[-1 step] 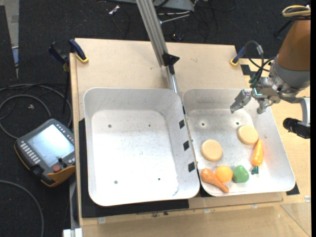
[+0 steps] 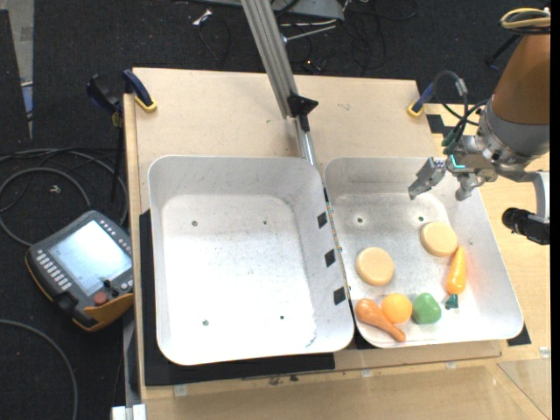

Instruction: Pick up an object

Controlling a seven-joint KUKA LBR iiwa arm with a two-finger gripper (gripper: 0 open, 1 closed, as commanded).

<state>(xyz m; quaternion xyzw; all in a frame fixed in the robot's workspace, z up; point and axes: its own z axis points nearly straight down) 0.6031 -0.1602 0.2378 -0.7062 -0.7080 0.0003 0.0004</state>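
While the claw (image 2: 444,180) hangs spread wide and empty over the right bin's (image 2: 490,322) far edge, nothing is gripped. Nearest tan disc (image 2: 438,238) looks light, rigid, smooth; pinch across its rim.

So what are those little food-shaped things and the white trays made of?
The food pieces, like the green one and the orange carrot shape, look like smooth moulded plastic with flat, uniform colours. The bins look like thin painted metal or stiff plastic, matte and scuffed.

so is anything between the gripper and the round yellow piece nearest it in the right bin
Nothing visible is. The gripper hangs open above the right bin; bare bin floor lies between it and the pale round piece. The orange carrot-shaped piece sits beyond, touching its far edge.
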